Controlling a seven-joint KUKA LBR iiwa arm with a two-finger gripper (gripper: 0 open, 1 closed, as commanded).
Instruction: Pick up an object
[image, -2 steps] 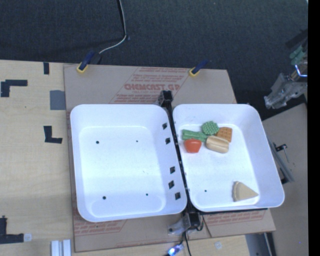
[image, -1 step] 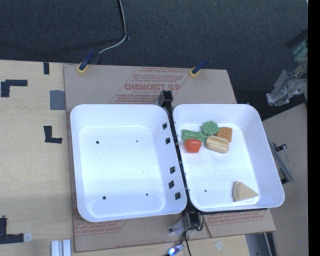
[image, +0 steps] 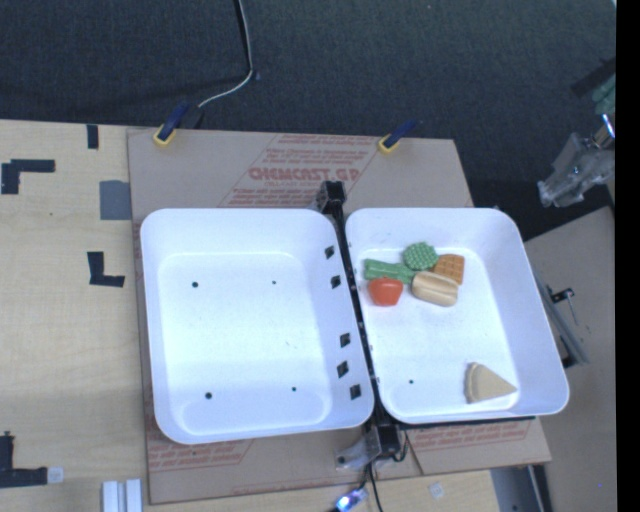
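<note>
The right bin (image: 510, 300) holds several toy foods. A green leafy piece (image: 405, 262), a red tomato-like piece (image: 386, 291), a tan bread roll (image: 435, 288) and an orange waffle-like piece (image: 450, 267) cluster near its upper left. Near the front right corner a tan wedge (image: 487, 383) lies alone. My gripper (image: 577, 172) hangs at the far right, above and outside the right bin, well apart from all the pieces. It appears only partly at the frame's edge, with nothing visibly held.
The left bin (image: 165, 330) sits beside the right one, joined along a black-clipped seam (image: 345, 310). Both rest on a cardboard sheet (image: 290, 170) held by clamps. A cable (image: 238, 60) runs across the dark floor behind.
</note>
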